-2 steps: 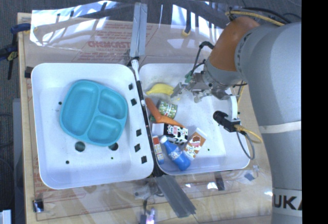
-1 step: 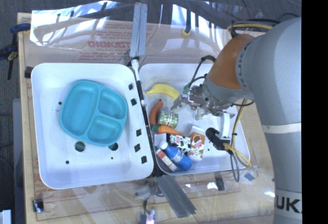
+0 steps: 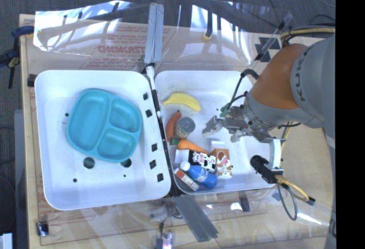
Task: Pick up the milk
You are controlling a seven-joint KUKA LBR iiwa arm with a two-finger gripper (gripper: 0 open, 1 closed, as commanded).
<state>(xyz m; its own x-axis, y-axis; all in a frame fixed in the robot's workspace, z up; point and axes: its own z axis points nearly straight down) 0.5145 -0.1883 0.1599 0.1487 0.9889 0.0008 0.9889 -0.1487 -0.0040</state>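
Note:
The milk (image 3: 199, 158) is a small white carton with black cow patches. It lies near the front of the right bin (image 3: 239, 84), between an orange carrot (image 3: 191, 146) and a blue bottle (image 3: 203, 177). My gripper (image 3: 223, 130) hangs over the middle of this bin, up and to the right of the milk and apart from it. Its fingers (image 3: 210, 126) stand open with nothing between them. The grey arm with its orange band (image 3: 275, 77) reaches in from the right.
In the right bin also lie a yellow banana (image 3: 182, 100), a small can (image 3: 185, 126), an orange piece (image 3: 173, 125) and a brown-red carton (image 3: 223, 163). The left bin (image 3: 51, 174) holds a blue divided plate (image 3: 104, 124).

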